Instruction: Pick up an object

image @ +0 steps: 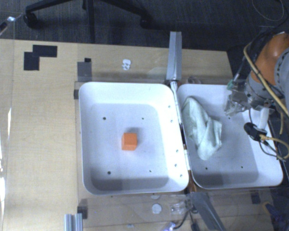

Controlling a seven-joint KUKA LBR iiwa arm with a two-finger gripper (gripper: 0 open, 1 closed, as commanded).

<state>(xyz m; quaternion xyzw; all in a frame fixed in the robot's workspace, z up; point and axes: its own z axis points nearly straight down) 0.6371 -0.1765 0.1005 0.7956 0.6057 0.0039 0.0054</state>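
Note:
An orange cube (129, 141) lies near the middle of the left bin (94, 97). A crumpled white cloth (201, 127) lies in the left half of the right bin (241, 174), against the divider. My gripper (234, 106) hangs at the right bin's upper right, above the bin floor and to the right of the cloth, apart from it. Nothing shows between its fingertips. The grey arm with its orange band (274, 52) comes in from the right edge.
A metal post (174, 57) stands behind the seam between the bins. Black and yellow cables (265, 138) loop down from the wrist over the right bin's right rim. Black tape marks (38, 56) lie on the wooden bench at the far left.

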